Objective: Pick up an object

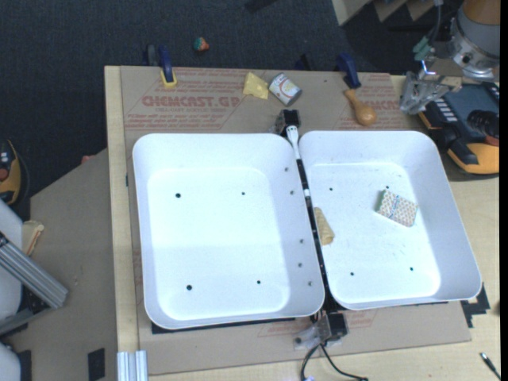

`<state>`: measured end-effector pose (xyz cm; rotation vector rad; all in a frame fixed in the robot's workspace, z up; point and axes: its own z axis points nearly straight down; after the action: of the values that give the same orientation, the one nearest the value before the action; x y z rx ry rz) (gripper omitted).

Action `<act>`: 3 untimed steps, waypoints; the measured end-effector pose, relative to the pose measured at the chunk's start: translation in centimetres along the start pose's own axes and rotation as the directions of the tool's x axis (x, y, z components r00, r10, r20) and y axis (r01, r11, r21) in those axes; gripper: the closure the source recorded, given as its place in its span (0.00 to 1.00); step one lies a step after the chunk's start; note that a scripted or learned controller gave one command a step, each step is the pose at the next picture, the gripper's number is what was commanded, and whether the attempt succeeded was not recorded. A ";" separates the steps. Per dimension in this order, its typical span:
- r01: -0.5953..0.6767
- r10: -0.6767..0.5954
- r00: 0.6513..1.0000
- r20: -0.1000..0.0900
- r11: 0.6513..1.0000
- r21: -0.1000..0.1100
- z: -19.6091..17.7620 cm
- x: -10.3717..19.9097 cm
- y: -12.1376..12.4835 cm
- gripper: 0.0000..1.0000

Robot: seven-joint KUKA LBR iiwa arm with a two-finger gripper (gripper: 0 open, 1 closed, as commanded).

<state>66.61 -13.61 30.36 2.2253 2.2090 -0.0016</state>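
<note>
A small patterned block [397, 208] with speckled colours lies flat in the right bin [444, 213], right of its middle. A tan wedge-shaped piece [323, 225] rests against that bin's left wall. My gripper [418, 94] hangs at the far right, beyond the right bin's back right corner and above the cardboard, well away from both objects. The grey arm with its orange band [484, 2] rises behind it.
The left bin [151, 213] sits beside the right one. Behind the bins on the cardboard lie a yellow piece [255, 86], a small white box [284, 89] and an orange-brown piece [362, 109]. Blue clamps [166, 65] hold the board. Black and orange gear [468, 129] sits at the right.
</note>
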 end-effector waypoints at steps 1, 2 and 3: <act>-0.002 0.002 1.000 0.005 1.000 -0.007 -7.3 -9.6 -1.4 1.00; 0.004 -0.004 1.000 -0.007 1.000 0.013 -0.7 -8.6 -8.4 1.00; 0.005 -0.005 1.000 -0.006 1.000 0.008 0.9 -8.9 -11.8 1.00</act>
<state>54.77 -22.43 29.44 2.2271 2.2211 -0.0036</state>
